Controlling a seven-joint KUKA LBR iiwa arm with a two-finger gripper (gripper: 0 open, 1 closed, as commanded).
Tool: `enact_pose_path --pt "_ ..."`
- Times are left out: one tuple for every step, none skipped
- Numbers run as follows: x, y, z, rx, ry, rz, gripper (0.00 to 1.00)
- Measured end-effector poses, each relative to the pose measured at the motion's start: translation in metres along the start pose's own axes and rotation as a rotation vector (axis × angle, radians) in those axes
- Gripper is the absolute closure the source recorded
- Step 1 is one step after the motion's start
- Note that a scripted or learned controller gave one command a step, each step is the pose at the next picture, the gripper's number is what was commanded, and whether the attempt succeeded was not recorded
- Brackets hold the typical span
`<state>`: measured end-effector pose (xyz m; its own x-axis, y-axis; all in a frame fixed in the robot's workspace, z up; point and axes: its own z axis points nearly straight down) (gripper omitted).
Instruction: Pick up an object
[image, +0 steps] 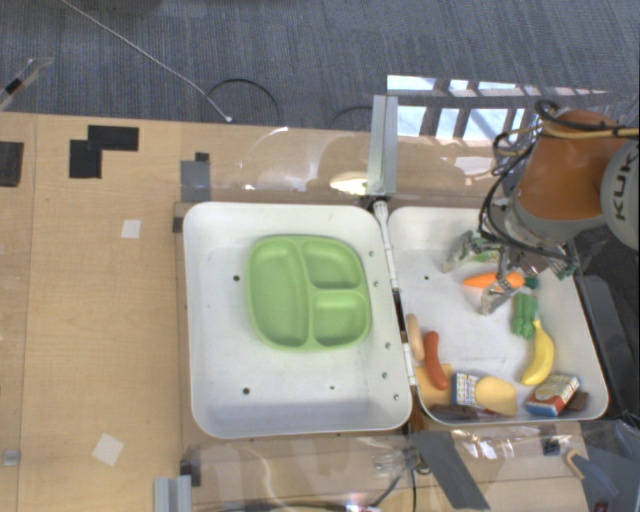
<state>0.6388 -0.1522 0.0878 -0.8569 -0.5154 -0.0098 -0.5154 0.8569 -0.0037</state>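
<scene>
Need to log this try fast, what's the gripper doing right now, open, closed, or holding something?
Gripper: low in the right bin over the orange carrot-like toy; whether it is open, closed or holding anything cannot be told.

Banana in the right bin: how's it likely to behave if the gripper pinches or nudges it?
The banana looks like smooth toy plastic, so probably light and stiff, possibly slippery under the gripper. Its curved shape suggests it would pivot or rock rather than roll straight. It lies close to the green item and the small box, so a nudge may shift those too.
</scene>
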Motion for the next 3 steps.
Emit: enact_pose_path --pt "0.051 -0.007 -0.001 0.001 0.002 -0.037 0.0" --pt "-0.003 0.007 0.0 0.0 -0.001 0.063 0.0" --pt "0.009 -0.036 0.001 0.001 0.003 0.019 0.0"
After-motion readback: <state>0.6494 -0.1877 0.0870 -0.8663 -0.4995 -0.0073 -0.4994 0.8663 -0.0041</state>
